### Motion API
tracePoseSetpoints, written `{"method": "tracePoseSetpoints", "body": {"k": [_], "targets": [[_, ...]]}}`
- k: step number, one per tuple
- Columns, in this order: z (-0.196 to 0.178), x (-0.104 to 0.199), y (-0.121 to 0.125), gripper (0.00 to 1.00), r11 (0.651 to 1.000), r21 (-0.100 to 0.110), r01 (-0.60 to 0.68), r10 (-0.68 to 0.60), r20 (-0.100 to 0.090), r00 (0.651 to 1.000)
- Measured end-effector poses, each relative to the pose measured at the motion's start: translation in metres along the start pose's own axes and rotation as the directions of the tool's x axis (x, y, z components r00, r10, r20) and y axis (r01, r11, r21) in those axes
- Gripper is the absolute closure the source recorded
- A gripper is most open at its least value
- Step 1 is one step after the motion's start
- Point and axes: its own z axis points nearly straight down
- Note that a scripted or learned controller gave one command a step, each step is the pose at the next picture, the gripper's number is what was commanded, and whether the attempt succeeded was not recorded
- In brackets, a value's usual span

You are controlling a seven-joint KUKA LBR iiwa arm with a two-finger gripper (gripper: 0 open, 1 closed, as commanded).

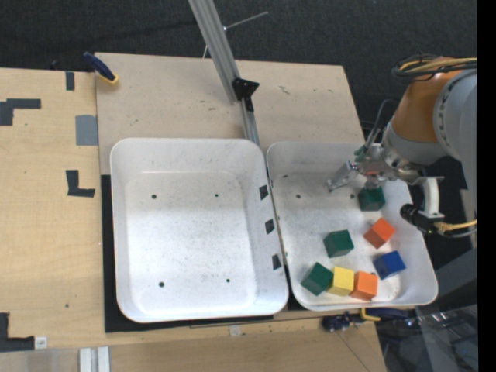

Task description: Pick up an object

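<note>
where gripper (370,183) hangs, green block (371,200), right bin (288,231)

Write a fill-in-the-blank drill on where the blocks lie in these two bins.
1. All the small coloured blocks lie in the ____ shallow white bin as the camera sees it.
2. The yellow block sits between a dark green block and an ____ block.
3. The claw hangs right above a dark ____ block.
4. The single blue block lies nearest an ____ block.

Missing words: right; orange; green; orange
</note>
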Motion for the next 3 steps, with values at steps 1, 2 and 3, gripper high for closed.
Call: {"method": "tracePoseSetpoints", "body": {"k": [1,2,3], "targets": [[-0.008,0.001,0.000,1.00,1.000,0.000,0.002,-0.002,-0.001,1.000],[-0.053,-0.005,-0.002,1.00,1.000,0.012,-0.002,0.002,-0.004,1.000],[-0.113,0.003,0.003,1.00,1.000,0.010,0.001,-0.001,-0.004,1.000]]}}
